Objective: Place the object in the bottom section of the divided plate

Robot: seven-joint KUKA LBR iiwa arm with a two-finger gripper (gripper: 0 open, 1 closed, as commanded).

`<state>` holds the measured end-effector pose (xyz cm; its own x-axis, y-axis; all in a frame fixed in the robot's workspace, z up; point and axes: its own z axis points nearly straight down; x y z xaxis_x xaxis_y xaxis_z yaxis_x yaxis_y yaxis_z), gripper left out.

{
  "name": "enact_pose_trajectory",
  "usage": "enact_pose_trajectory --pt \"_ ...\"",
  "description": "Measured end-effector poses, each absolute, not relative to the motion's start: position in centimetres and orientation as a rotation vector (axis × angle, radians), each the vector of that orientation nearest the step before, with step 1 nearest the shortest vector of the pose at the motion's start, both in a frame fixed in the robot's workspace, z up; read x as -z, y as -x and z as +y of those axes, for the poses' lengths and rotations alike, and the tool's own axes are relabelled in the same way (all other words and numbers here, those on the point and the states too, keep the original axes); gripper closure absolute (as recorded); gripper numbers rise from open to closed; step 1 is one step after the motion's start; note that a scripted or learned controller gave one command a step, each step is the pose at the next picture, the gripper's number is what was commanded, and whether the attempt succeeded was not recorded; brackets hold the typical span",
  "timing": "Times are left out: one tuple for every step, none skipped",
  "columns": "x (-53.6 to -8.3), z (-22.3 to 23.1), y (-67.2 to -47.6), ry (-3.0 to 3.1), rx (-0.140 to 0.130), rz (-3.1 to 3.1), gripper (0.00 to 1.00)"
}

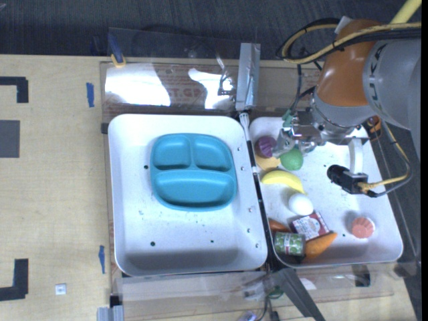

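A blue divided plate (pixel 194 169) lies in the left white bin (pixel 134 233), with two small sections at the far side and one wide section at the near side. My gripper (pixel 293 141) hangs over the far left part of the right bin (pixel 384 246). A green ball (pixel 291 160) sits right under its tip, touching or nearly touching it. Beside the ball lie a purple round thing (pixel 267 145) and a yellow banana (pixel 282 179). No object rests on the plate.
Nearer in the right bin lie a white egg (pixel 300 204), a red packet (pixel 311 226), a green can (pixel 289 243), an orange carrot (pixel 320 243) and a pink disc (pixel 362 227). A metal divider (pixel 247 79) stands behind the bins.
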<state>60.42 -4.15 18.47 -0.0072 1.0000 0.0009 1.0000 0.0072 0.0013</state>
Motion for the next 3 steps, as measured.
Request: enact_pose_trajectory --pt "-18.4 7.0 -62.9 -2.253 -0.003 2.192 1.0" --pt "-18.5 6.6 -62.9 -2.257 -0.001 2.186 0.0" --pt "-16.3 11.7 -63.0 -2.078 0.002 2.359 0.0"
